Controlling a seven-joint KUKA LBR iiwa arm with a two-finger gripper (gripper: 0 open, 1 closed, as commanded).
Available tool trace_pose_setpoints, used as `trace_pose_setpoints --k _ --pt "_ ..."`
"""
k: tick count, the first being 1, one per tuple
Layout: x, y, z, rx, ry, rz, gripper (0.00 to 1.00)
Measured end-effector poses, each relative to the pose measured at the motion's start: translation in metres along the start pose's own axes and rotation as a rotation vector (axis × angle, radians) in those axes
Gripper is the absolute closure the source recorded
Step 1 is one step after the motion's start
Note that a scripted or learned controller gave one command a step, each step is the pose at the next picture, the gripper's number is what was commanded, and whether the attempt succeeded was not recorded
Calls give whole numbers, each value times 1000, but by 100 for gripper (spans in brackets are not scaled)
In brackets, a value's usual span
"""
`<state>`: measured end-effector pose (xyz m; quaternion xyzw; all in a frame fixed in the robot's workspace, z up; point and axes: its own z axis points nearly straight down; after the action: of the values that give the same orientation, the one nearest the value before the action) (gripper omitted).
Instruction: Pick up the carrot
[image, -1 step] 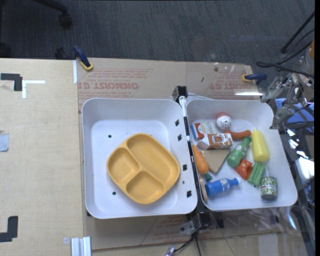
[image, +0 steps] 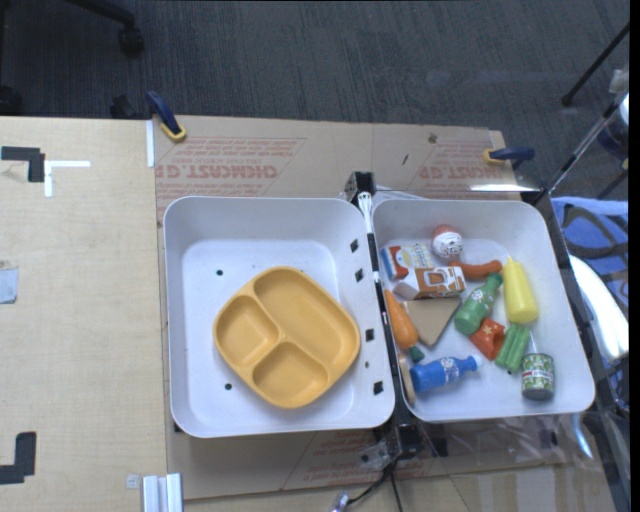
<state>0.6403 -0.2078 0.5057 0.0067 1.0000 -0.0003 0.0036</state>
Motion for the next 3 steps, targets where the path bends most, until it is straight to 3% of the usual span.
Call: trace_pose_setpoints --k 1,2,3 --pt "-2 1 -9 1 -6 -3 100" --pt "-2 1 -9 1 -5 -3 0" --pt "4 22 223 1 4 48 0"
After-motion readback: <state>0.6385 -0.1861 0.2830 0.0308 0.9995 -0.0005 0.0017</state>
